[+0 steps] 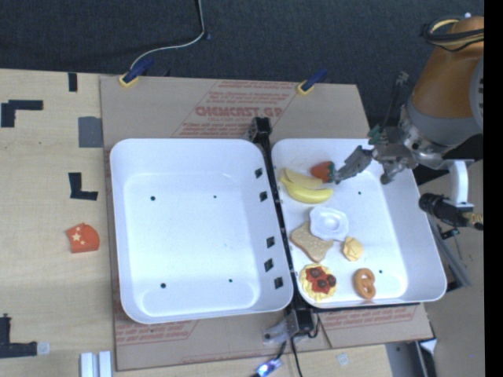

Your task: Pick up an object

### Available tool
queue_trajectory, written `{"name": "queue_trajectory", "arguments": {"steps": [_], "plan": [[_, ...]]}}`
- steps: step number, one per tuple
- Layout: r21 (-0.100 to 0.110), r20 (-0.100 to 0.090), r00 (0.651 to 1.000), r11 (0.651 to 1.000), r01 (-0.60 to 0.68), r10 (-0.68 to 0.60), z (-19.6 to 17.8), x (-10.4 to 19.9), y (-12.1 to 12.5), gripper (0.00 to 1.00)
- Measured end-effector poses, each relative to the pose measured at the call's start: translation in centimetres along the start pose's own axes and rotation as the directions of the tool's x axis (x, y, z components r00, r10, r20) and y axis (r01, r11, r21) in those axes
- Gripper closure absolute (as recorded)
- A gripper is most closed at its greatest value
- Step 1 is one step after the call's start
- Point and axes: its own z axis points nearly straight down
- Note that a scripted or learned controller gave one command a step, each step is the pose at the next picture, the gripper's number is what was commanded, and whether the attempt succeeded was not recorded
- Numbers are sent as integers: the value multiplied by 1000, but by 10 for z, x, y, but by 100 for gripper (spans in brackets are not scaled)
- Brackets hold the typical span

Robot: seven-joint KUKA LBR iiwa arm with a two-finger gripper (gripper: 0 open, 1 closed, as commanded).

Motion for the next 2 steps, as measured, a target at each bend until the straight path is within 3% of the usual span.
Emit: {"name": "queue_trajectory", "arguments": {"steps": [1,2], "plan": [[2,1,1000,1000,-2,2,126,-40,27,0],[40,-11,1000,999,12,-12,166,-74,86,0]]}}
